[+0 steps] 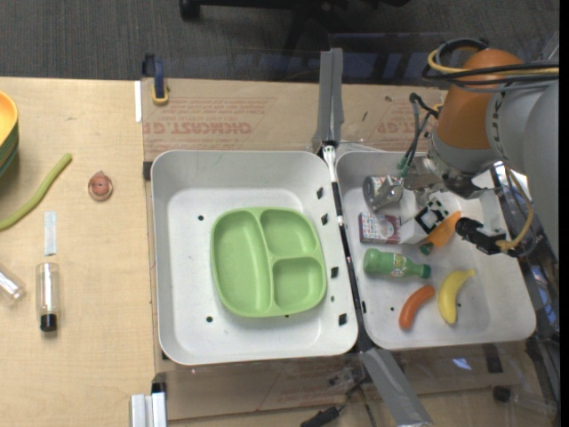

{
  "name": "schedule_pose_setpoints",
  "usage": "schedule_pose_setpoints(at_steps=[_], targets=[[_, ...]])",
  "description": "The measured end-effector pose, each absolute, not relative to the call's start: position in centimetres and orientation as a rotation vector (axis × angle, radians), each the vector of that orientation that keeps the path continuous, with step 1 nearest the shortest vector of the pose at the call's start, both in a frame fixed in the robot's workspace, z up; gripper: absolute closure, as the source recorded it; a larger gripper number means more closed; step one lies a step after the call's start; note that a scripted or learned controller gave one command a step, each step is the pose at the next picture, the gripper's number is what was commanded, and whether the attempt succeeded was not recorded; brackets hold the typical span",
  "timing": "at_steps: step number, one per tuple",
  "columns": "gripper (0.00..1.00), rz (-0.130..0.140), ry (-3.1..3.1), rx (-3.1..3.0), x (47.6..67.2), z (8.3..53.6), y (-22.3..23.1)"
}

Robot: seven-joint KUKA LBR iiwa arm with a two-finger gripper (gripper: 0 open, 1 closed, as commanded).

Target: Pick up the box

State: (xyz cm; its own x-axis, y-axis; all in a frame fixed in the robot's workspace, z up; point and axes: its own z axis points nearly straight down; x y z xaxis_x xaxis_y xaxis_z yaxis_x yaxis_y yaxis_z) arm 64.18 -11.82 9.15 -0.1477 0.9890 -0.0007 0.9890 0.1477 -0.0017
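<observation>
1. The box lies flat on the floor of the right bin, near the bin's left wall. It is a small pink-and-white carton with its printed face up. It looks roughly square, so its long axis is hard to call; its edges sit nearly in line with the bin's walls, turned only a little.
2. The gripper hangs over the upper middle of the same bin, up and to the right of the box and apart from it. A crumpled silver packet lies just above the box, between it and the wrist.
3. The fingers are lost among the grey wrist, cables and a black-and-white item beneath them, so how far apart they stand cannot be told, nor whether anything is between them.
4. The box's lower edge is close to a green bottle lying on its side; whether they touch is unclear. The box's print is too small to read.
5. A carrot lies right of the box, partly under the arm.
6. The left bin holds a green divided plate.
</observation>
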Motion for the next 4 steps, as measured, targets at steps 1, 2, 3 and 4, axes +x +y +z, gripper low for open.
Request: schedule_pose_setpoints(at_steps=[1,2,3,4], targets=[[0.00,0.002,-2.289,-2.149,53.1,9.1,-10.2],[0.00,0.001,-2.474,-1.932,47.7,9.1,-9.7],[1.00,0.001,-2.470,-1.938,47.7,10.0,-9.8],[1.00,0.003,-2.341,-2.095,51.4,22.1,-12.0]])
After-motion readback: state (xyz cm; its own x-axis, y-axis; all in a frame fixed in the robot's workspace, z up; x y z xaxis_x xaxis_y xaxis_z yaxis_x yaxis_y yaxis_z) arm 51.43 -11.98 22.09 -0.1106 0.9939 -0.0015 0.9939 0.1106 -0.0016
